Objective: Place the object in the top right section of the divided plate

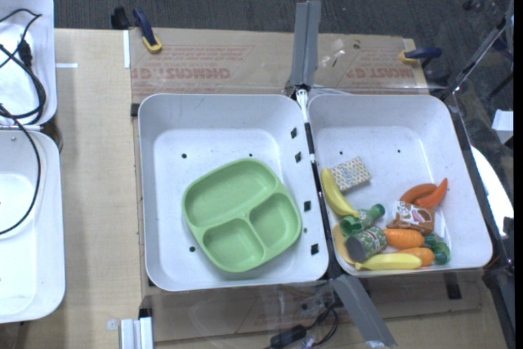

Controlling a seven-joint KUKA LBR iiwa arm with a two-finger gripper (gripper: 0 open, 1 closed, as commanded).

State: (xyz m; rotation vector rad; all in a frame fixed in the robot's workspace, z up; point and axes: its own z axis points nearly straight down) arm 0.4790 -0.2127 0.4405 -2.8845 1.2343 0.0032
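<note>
A light green divided plate [240, 213] lies in the left white bin [163, 127], turned at a slant, with one large section and two smaller ones, all bare. The right white bin [392, 114] holds toy food: a banana [334, 194], a small patterned box [351, 173], a green bottle [365, 217], a dark can [365, 243], a carrot [404, 238], an orange pepper [426, 192], a printed packet [411, 215] and a second yellow banana [391, 261].
A grey post [306, 45] stands behind the bins where they meet. Blue clamps [145, 29] [420, 55] hold a cardboard sheet at the back. White tubs with black cables [20, 78] sit at the left.
</note>
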